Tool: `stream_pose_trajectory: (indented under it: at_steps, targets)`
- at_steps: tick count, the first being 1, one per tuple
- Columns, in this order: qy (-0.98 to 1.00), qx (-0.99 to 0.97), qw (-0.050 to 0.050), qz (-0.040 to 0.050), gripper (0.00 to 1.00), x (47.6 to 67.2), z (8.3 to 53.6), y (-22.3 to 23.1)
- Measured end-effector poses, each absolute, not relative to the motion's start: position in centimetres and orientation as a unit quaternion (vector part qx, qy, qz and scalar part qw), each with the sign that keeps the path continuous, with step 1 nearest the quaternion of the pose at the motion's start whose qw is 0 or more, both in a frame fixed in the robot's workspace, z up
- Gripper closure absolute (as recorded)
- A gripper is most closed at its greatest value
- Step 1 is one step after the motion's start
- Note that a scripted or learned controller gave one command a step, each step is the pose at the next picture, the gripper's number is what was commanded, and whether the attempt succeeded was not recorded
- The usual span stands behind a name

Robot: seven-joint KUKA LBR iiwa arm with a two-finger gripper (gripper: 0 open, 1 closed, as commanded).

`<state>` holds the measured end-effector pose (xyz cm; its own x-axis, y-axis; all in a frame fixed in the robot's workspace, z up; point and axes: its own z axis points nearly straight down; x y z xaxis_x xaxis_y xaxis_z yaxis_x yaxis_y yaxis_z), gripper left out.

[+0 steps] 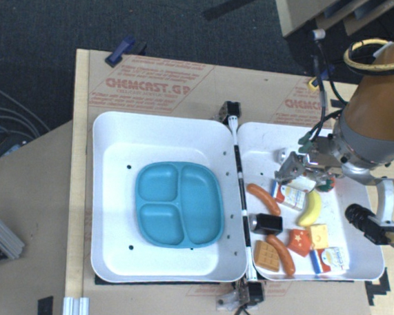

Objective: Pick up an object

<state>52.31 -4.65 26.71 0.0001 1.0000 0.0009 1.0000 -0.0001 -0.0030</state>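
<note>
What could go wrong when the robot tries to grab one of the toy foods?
The toys lie crowded in the right bin: the banana touches a small carton, so the gripper might nudge or catch two at once. The hot dog lies by the bin's wall, where it could be hard to reach.

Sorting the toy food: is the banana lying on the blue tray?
No: the banana lies in the right bin, while the blue tray sits in the left bin.

Dark carpet floor (94,5) around bench (156,80)
</note>
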Motion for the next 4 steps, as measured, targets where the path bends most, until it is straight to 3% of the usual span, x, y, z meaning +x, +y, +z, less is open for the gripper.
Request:
stream_pose_trajectory:
  at_steps: [1,2,3,4]
  targets:
    - [-0.707,-0.707,-0.001,0.0003,1.0,60.9,23.9,-9.9]
    - [-0.708,-0.707,0.002,0.0004,1.0,58.0,25.0,-3.2]
    - [-0.708,-0.707,-0.001,-0.0005,1.0,62.9,25.0,-3.4]
    - [-0.707,-0.707,0.002,0.0007,1.0,56.9,27.6,1.0]
